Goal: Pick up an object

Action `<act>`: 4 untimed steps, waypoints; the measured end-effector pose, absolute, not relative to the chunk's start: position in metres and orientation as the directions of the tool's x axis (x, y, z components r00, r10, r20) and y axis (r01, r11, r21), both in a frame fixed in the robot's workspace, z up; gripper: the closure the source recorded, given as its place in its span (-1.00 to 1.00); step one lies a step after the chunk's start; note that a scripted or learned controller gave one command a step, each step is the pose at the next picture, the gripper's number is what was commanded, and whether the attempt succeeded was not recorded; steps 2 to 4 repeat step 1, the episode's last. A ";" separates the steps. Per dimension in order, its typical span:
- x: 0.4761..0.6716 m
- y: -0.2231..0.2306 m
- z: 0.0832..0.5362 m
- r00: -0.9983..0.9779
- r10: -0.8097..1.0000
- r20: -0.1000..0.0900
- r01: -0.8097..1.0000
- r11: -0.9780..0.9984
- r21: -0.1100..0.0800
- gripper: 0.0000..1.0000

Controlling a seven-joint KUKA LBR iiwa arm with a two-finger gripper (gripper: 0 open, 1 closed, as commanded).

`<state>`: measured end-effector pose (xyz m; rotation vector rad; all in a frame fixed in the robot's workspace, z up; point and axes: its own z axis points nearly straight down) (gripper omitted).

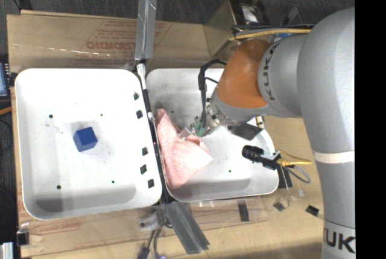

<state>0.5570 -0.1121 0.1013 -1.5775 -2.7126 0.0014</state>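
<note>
A pink cloth (180, 151) lies crumpled in the right bin (235, 182), against its left wall. My gripper (200, 128) is down in this bin at the cloth's upper right edge, under the arm's orange band. Its tips sit right at the cloth, and the wrist hides most of them. A small greenish bit shows at the tips; what it is I cannot make out. A blue cube (85, 138) rests in the left bin (36, 191), left of its middle, far from the gripper.
The grey arm (313, 89) covers the right bin's right side. A black cable plug (256, 154) sticks out over that bin's right rim. A grey bar (145, 28) stands at the divider between the bins. Cardboard (78, 40) lies behind them.
</note>
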 end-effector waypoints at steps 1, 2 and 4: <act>0.533 -0.088 0.192 -0.464 0.886 0.000 0.886 0.464 -0.001 1.00; 0.533 -0.088 0.192 -0.464 0.886 0.000 0.886 0.464 -0.001 1.00; 0.533 -0.088 0.192 -0.464 0.886 0.000 0.886 0.464 -0.001 1.00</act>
